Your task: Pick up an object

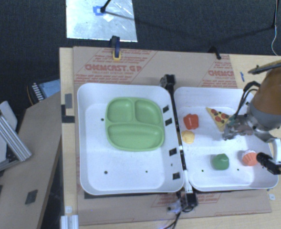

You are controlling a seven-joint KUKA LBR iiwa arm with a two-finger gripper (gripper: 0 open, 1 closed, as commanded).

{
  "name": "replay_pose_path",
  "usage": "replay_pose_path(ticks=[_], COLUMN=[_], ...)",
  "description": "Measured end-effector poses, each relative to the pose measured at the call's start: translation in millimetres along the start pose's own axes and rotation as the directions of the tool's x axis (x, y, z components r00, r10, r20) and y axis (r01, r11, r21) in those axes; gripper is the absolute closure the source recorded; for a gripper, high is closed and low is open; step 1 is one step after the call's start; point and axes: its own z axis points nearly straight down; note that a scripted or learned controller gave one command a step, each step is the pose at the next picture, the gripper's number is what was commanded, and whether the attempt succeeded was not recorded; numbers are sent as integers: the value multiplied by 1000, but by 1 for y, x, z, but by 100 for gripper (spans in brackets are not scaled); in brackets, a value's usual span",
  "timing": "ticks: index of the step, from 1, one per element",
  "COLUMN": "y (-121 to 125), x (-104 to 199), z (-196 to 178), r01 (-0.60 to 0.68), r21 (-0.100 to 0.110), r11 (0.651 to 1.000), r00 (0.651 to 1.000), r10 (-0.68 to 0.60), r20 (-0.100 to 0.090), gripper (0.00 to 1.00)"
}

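Touching end effector (pixel 230 129): pizza slice (pixel 218 116).

arm (pixel 274 99) cut off at right edge, hand (pixel 230 129) blurred

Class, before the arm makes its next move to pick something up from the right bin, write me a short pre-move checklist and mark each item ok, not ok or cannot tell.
1. Objects available in the right bin: pizza slice, red pepper, yellow piece, green object, orange-and-white cupcake: ok.
2. Gripper over the right bin, close to the pizza slice: ok.
3. Finger opening: cannot tell.
4. Anything held: cannot tell.
5. Objects spaced apart from each other: ok.
6. Green tray sits in the left bin, out of the way: ok.
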Motion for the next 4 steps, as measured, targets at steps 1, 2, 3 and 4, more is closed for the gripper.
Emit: replay_pose_path(ticks=[1, 2, 3, 4], y=[3, -1, 1, 9], x=[-10, -17, -17, 41], z=[-60, -108, -162, -165], r01=[-1, -2, 2, 8], r21=[-4, -4, -5, -1], r11=[1000, 1000, 1000, 1000], r00=[1000, 1000, 1000, 1000], r10=[1, 2, -2, -8], r20=[1, 2, 2, -3], gripper=[100, 100, 100, 100])
